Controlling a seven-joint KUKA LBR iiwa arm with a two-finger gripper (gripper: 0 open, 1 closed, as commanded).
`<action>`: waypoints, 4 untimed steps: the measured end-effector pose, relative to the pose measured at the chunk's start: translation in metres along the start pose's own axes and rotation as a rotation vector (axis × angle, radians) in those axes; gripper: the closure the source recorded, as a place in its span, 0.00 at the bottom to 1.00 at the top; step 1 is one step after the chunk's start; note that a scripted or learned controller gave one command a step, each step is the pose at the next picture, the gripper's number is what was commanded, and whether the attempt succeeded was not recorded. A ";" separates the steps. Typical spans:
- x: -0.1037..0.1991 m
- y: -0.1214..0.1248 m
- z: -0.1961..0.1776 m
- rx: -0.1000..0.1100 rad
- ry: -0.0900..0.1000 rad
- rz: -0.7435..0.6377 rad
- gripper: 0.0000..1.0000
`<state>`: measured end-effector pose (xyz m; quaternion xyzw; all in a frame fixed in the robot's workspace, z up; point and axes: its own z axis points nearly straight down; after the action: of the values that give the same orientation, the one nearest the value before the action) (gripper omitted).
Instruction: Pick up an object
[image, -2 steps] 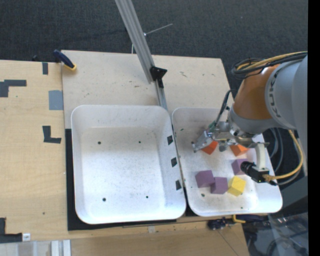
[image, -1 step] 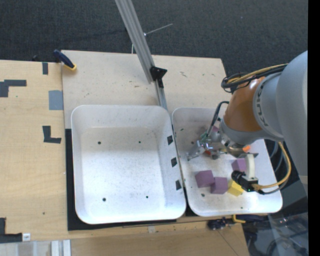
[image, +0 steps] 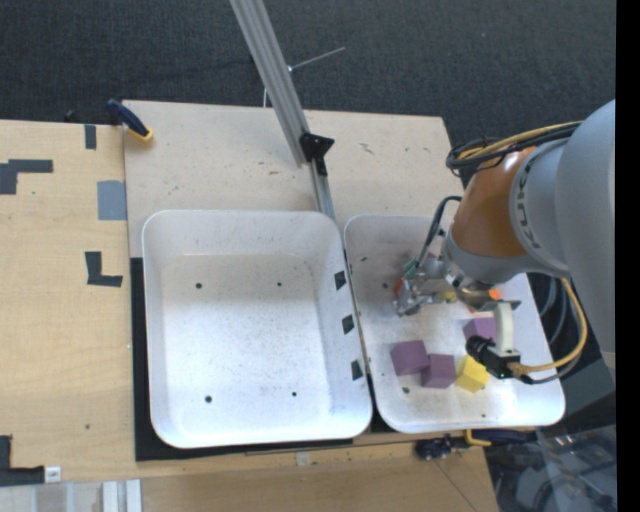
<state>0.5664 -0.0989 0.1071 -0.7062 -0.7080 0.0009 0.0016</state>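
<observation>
In the right bin (image: 380, 240) lie two purple blocks side by side (image: 408, 357) (image: 439, 371), a yellow block (image: 472, 376) next to them, and a paler purple block (image: 481, 327) partly under the arm. My gripper (image: 410, 296) hangs over the middle of this bin, above and just behind the purple blocks. Nothing shows between its fingers. The grey arm with its orange band (image: 490, 205) comes in from the right and hides the bin's far right part.
The left bin (image: 160, 240) stands beside the right one. A slanted metal bar (image: 285, 90) runs from the top down to the gap between the bins. A blue and yellow clamp (image: 130, 118) lies at the bench's far left corner.
</observation>
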 end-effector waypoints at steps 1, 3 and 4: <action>-0.003 0.000 -0.063 -0.008 -0.002 0.001 1.00; -0.009 -0.006 -0.164 -0.009 -0.002 0.001 1.00; 0.051 -0.010 -0.149 -0.002 0.000 -0.004 1.00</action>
<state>0.5568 -0.0477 0.2564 -0.7048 -0.7094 0.0001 0.0010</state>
